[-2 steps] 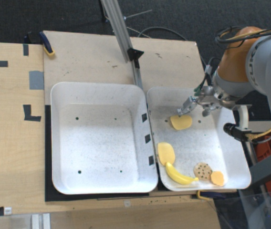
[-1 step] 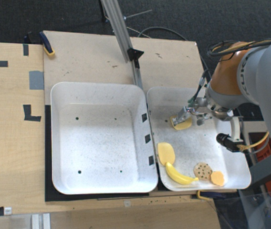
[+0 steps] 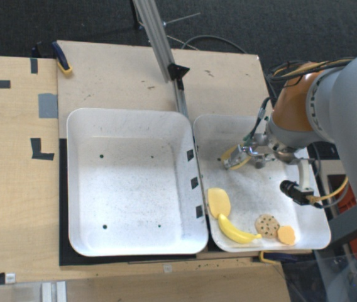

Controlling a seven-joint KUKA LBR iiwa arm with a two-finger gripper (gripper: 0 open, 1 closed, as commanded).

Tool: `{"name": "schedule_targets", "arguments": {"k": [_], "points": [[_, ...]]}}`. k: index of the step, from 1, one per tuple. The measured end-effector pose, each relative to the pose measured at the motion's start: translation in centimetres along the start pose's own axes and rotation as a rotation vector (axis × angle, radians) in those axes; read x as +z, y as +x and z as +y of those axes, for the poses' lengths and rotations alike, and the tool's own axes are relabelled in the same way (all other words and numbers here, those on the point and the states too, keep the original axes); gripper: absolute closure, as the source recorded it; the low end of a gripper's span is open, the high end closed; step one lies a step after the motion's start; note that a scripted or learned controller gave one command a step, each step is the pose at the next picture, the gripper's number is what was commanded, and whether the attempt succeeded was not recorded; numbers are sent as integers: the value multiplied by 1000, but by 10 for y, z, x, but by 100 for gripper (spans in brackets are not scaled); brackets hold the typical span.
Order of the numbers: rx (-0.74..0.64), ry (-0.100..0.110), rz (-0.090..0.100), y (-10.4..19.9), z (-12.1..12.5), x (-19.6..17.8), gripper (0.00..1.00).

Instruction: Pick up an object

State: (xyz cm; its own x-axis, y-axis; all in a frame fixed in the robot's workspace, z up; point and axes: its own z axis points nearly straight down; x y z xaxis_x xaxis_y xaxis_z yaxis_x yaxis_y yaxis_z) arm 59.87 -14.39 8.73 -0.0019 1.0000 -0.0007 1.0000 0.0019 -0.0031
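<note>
Hovering in the right bin (image 3: 304, 234), gripper (image 3: 236, 160) appears closed on a small yellowish item (image 3: 230, 152), grip unconfirmed. Risk: shallow pinch slipping on lift. Banana (image 3: 235, 231) lies near the front wall.

The arm (image 3: 329, 106) runs off the right edge, so its upper links are cut away, and its bulk hides part of the right bin's (image 3: 254, 200) far right wall. The gripper (image 3: 236, 158) is small and slightly blurred; a yellowish thing (image 3: 231, 154) sits at its tip, too small to name, and whether it lies between the fingers cannot be made out. The metal pole (image 3: 156, 36) is cut off at the top edge, and it covers a stretch of the bench behind it
</note>
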Motion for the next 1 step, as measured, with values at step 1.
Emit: {"name": "schedule_targets", "arguments": {"k": [1], "points": [[-1, -1, 0, 1, 0, -11, 100]]}}
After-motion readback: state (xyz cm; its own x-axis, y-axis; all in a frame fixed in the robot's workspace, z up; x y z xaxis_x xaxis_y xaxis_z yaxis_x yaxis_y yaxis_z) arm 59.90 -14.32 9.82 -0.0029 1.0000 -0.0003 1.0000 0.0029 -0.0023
